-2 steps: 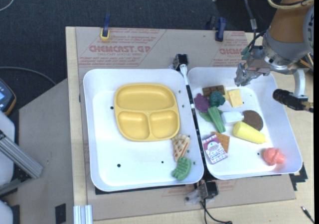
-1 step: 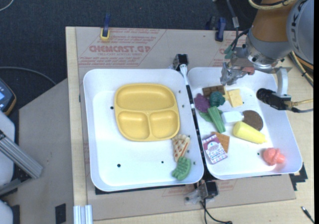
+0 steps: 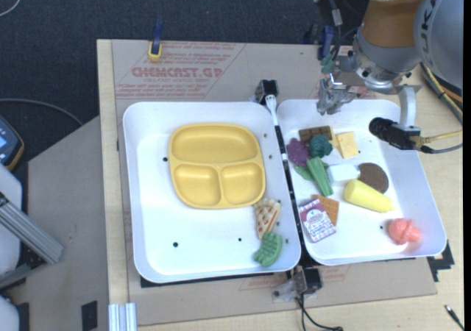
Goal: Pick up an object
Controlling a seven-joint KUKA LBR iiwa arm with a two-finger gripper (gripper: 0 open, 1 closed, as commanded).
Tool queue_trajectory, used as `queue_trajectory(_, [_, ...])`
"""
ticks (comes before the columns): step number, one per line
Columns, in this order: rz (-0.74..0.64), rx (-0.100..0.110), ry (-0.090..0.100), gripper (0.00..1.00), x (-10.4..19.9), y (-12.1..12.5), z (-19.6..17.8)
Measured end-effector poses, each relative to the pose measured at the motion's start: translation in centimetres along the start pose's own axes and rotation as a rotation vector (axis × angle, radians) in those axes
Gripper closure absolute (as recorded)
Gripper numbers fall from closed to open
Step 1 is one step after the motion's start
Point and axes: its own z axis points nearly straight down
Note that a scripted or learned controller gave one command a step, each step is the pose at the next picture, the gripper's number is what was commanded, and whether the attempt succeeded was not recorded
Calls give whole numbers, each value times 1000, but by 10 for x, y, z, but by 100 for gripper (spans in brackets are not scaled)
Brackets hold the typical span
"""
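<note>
Nearest the camera, in the left bin, a green leafy toy lay at the front right corner, with a waffle piece just behind it, touching. Further back in that bin sat a yellow divided plate, one long compartment at the back and two smaller ones in front, nothing in them. In the right bin, the closest things were a pink shrimp-like toy near the front right and a small pink-and-white packet by the left wall, lying partly over an orange cracker. Behind these lay a yellow wedge, a brown round piece touching it, a white block, and a green stalk. Beyond them were a purple grape cluster, a dark green broccoli piece, a brown square and a pale yellow cheese slice. My gripper hung at the back edge of the right bin, just behind the brown square, with nothing visibly held. I could not tell whether my jaws were apart or together. My orange-banded arm rose behind, at the far right.
</note>
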Motion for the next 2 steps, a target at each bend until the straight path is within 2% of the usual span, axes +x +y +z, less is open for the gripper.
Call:
queue_trajectory(1, [5,10,1,100,-1,-12,10])
queue_trajectory(2, [2,1,-1,100,5,-1,2])
